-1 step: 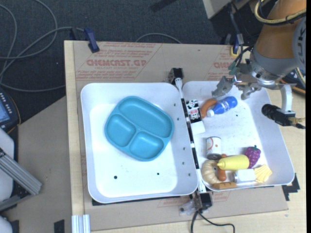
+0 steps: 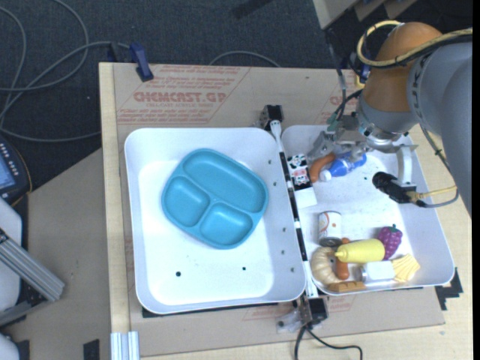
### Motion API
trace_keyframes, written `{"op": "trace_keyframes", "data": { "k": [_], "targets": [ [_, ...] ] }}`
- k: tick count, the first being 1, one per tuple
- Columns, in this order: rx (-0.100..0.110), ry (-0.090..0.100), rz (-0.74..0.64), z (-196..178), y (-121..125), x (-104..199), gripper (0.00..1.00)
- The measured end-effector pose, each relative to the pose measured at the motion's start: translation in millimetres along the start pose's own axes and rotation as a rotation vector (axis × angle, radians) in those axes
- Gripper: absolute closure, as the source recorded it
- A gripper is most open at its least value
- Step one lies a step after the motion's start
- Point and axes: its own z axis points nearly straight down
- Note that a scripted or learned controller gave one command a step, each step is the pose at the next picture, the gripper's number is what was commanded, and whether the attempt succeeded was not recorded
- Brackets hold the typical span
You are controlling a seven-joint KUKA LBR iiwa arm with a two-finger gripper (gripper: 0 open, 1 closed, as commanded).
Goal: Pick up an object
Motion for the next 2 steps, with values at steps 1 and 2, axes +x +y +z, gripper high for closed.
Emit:
{"op": "trace_keyframes", "data": {
  "k": [1,2],
  "targets": [
    [-0.009,-0.003,-0.003,17.3,17.2,-70.9,0.0],
    [-0.02,-0.01,-0.006,5.2,19.8,-72.4,1.0]
  ]
}}
